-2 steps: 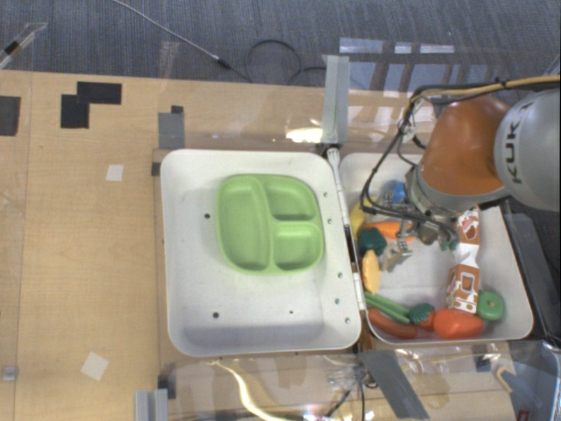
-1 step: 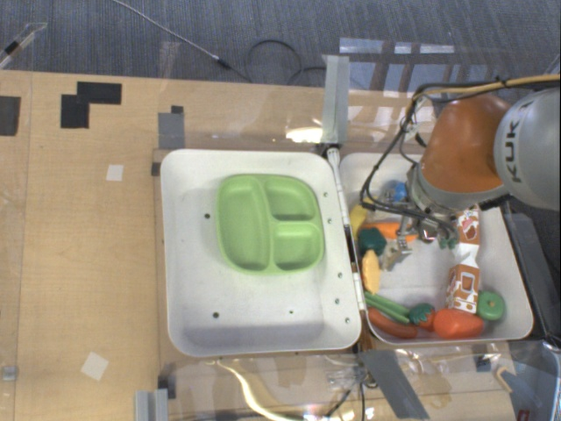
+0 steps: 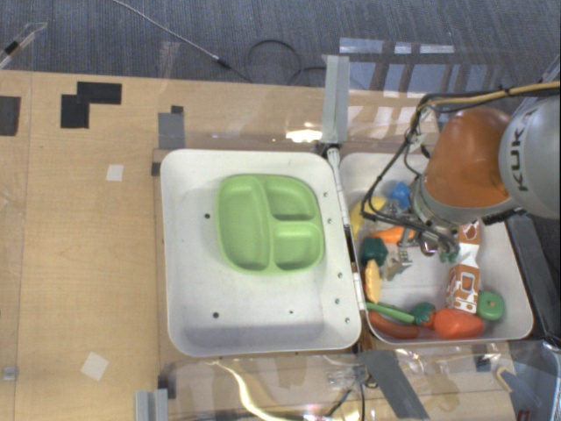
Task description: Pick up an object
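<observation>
Nearest to me, at the near edge of the right bin (image 3: pixel 519 261), I see an orange toy (image 3: pixel 456 324), a red one (image 3: pixel 394 327) and a green stalk (image 3: pixel 393 312). A carton (image 3: pixel 464 279) stands to their right. I judge the toys are heaped here as a stock to pick from. My gripper (image 3: pixel 405 257) hangs low over the heap, under the orange band (image 3: pixel 465 160); if it is open or holds anything, I cannot tell. The left bin (image 3: pixel 188 314) carries a green tray (image 3: pixel 267 224), probably the place for drop. Both bins sit on a pale wood bench (image 3: pixel 79 261); grey carpet (image 3: pixel 219 7) with a cable (image 3: pixel 131 7) lies behind.
</observation>
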Tool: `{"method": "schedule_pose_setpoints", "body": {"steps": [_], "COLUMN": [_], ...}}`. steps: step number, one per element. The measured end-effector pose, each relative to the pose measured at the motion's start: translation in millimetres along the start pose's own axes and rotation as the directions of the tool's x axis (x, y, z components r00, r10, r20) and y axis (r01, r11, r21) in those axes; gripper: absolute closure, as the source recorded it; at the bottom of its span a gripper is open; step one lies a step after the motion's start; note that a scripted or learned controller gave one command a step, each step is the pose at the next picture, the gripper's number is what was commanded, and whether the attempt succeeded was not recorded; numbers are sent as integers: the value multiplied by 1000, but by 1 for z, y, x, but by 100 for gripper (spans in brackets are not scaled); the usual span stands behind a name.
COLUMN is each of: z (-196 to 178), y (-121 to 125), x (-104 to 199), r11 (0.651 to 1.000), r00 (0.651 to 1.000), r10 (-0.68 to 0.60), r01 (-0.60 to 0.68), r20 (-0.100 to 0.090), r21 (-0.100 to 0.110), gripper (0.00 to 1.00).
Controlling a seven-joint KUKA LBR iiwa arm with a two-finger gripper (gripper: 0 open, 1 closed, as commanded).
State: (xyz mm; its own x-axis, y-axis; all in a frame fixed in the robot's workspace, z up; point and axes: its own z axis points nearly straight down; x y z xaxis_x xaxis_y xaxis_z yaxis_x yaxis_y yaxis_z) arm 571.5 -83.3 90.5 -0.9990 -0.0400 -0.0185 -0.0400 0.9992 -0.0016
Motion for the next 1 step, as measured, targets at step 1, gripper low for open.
{"method": "schedule_pose_setpoints", "body": {"steps": [1], "z": [2], "y": [-7], "x": [-57], "r11": [1000], "r00": [1000], "r10": [-5], "r01": [5], "r20": [-7], "r21": [0], "gripper": [0]}}
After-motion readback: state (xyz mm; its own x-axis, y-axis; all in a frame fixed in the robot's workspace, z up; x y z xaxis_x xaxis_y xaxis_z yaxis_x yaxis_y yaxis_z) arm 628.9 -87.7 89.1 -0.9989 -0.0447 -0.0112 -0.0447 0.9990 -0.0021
